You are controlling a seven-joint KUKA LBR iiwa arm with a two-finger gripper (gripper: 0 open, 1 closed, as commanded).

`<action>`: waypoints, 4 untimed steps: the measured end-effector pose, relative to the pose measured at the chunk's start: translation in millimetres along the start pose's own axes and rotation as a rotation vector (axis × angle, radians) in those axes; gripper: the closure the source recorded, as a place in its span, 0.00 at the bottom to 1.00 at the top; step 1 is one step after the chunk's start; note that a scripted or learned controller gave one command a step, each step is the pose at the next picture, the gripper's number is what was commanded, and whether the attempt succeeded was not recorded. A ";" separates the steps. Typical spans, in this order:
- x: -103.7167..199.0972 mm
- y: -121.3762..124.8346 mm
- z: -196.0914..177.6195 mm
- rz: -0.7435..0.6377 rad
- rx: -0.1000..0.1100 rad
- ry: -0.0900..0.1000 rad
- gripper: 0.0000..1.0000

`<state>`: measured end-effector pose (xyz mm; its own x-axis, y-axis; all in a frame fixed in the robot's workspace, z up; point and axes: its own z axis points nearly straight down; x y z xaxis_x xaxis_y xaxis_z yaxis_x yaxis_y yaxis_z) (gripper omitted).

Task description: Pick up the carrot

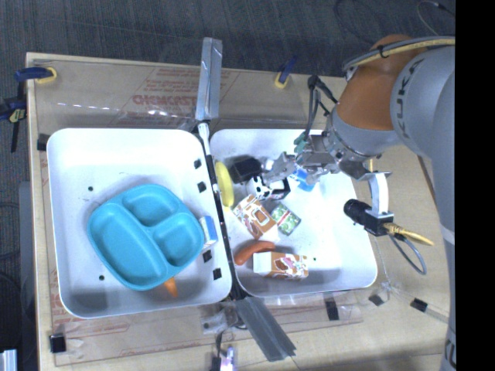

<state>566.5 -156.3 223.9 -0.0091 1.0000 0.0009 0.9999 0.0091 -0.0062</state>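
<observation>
A small bright orange piece, apparently the carrot [170, 287], pokes out from under the front edge of the blue divided plate [147, 234] in the left bin [69, 207]; most of it is hidden. My gripper [276, 175] hangs over the back middle of the right bin [348, 261], far to the right of that orange piece. It sits just above a small carton [259, 215] and beside a black object [244, 166]. I see nothing held in it.
The right bin also holds a yellow banana [224, 182] along its left wall, a green packet [288, 221], a reddish-orange sausage-like item [254, 250], another carton [282, 266] at the front, and a small blue item [305, 181].
</observation>
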 end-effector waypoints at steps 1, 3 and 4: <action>38.5 -11.6 131.3 -0.063 -0.010 -0.013 0.00; 30.3 -38.5 120.0 0.272 -0.032 0.006 0.00; 39.1 -82.1 128.5 0.826 -0.023 0.007 0.00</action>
<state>483.2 -117.9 95.9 0.7286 0.6848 0.0114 0.6847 -0.7287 0.0133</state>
